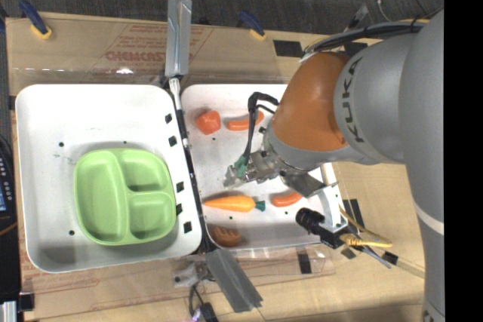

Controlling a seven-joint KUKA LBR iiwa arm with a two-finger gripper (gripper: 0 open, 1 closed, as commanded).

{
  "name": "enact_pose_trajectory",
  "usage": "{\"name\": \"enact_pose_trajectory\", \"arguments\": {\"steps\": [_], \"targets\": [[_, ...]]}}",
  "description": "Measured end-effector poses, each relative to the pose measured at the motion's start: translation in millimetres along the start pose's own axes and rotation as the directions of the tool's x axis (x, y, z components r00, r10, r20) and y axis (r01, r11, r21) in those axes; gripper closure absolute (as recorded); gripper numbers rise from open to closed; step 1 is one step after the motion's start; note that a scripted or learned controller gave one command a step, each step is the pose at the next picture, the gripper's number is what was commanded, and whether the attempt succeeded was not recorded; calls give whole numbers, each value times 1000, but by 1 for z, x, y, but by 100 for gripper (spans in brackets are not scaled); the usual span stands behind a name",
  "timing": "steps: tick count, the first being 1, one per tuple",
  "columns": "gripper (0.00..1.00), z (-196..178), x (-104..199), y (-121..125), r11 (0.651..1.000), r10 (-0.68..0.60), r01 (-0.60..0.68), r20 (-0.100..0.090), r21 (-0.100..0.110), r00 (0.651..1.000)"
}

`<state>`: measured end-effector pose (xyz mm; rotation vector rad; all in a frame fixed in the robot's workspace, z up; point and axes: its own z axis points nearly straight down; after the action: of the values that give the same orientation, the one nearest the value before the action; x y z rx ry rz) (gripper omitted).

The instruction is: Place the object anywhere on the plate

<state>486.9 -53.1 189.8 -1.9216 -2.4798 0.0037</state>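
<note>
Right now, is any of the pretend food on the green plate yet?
Nothing looks done: the green plate in the left bin has no food on it. The gripper is down in the right bin, above the carrot. Picking something and carrying it over is left.

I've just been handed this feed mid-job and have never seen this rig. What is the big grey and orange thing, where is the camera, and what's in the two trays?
One camera looks down at a slant on a bench. The grey and orange shape is a robot arm reaching in from the right; its tool hangs over the right bin, and I cannot tell whether it holds anything. The left bin holds a green divided plate. The right bin holds toy food: a carrot, a small orange-red piece, two orange sausage-like pieces and a brown item.
</note>
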Motion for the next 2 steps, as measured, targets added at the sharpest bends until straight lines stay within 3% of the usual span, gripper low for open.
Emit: {"name": "enact_pose_trajectory", "arguments": {"steps": [1, 2], "targets": [[100, 100, -78, 55, 993, -116, 116, 0, -1, 993], [100, 98, -137, 141, 918, -397, 397, 1, 0, 918]]}}
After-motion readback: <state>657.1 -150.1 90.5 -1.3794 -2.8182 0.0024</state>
